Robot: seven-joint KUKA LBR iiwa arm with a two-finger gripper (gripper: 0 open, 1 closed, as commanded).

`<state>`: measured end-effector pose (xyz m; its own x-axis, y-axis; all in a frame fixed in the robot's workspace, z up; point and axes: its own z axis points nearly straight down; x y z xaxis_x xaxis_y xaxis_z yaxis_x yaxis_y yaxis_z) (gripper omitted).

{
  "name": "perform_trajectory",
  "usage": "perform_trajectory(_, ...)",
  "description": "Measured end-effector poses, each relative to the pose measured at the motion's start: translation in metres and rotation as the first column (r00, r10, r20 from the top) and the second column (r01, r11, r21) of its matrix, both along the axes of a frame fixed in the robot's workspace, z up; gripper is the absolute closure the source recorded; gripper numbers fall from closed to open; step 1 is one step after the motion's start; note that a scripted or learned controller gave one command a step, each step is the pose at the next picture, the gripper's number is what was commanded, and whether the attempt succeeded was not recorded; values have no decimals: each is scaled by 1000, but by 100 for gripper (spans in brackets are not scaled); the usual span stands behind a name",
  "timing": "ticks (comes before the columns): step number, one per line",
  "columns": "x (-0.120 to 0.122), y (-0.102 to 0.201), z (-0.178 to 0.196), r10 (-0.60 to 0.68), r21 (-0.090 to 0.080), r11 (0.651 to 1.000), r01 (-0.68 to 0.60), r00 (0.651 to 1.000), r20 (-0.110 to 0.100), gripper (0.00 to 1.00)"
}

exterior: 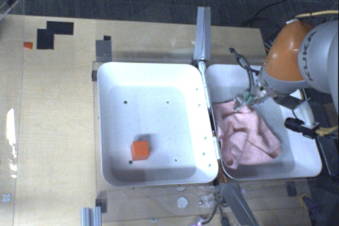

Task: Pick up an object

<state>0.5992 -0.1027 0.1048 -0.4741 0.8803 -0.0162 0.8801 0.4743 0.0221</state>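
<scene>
**Pincer hovering at the cloth's upper edge, nothing lifted yet**

Pincer [247, 99] is hanging low over the right bin [304, 169], reaching in from the right on the grey arm [318, 55] with its orange band [283, 58]. Whether it is open or closed cannot be told at this size and angle; nothing is visibly being held.

Going from left to right: far to the pincer's left, on the bare bench top, black tape marks [50, 33] and a tiny orange mark [28, 45] are sitting well apart from everything else. Nearer, but still well to the pincer's left and below it, an orange block [140, 150] is lying alone in the left bin [106, 114]. The divider rail [207, 114] is running between the two bins, just left of the pincer. Directly under and just below the pincer, a crumpled pink cloth [246, 137] is filling much of the right bin; the pincer is sitting at its upper edge, apparently touching or nearly touching it.

As a judgement, the task is standing at the reach-and-grasp stage. The cloth looks like the likely target, being closest. Closing on a fold, lifting it free, and showing it clear of the bin are all remaining.
</scene>
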Motion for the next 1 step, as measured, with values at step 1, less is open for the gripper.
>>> perform_trajectory(1, 0, 0, 0, 0, 0, 1000, 0, 1000, 0, 0)
